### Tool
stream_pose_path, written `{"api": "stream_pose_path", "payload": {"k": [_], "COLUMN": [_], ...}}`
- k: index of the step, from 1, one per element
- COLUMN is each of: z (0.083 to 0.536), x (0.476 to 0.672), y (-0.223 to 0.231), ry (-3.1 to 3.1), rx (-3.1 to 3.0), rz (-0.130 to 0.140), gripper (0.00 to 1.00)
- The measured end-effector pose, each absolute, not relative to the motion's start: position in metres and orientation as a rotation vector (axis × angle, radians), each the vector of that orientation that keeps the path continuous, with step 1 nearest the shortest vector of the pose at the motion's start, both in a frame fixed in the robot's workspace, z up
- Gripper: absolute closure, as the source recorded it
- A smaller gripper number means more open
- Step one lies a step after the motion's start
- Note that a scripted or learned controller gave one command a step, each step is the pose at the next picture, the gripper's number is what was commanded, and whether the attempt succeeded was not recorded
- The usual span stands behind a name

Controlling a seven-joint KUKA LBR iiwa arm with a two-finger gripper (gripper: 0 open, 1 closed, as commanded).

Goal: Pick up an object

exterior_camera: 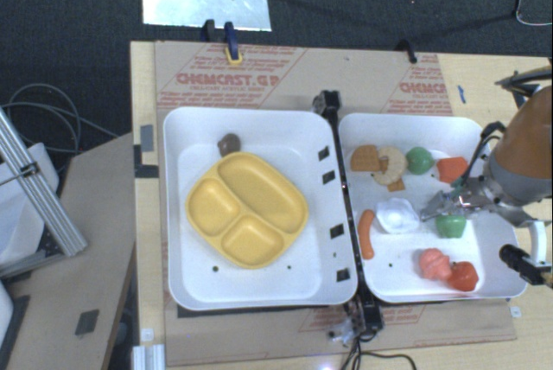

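One green piece [450,226] just beneath hand [436,208]

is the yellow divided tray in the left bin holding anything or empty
Empty: all three compartments of the yellow divided plastic tray show bare yellow. The small brown object lies outside it, on the left white bin floor.

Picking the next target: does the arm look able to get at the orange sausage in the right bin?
Probably yes. The sausage lies apart from the other food, uncovered, by the bin's left wall, which might crowd the gripper.
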State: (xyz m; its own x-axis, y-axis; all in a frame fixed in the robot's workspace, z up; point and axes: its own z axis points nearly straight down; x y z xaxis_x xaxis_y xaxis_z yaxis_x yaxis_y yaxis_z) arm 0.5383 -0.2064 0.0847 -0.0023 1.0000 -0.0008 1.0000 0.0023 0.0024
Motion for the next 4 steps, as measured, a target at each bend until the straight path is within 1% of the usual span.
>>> {"api": "stream_pose_path", "payload": {"k": [2,3,4], "z": [0.085,0.096,0.095], "x": [0.538,0.539,0.539], "y": [-0.206,-0.206,-0.206], "ry": [2.222,2.223,2.223], "rx": [2.217,2.213,2.214], "rz": [0.002,0.004,0.004], "gripper": [0.0,1.0,0.0]}}
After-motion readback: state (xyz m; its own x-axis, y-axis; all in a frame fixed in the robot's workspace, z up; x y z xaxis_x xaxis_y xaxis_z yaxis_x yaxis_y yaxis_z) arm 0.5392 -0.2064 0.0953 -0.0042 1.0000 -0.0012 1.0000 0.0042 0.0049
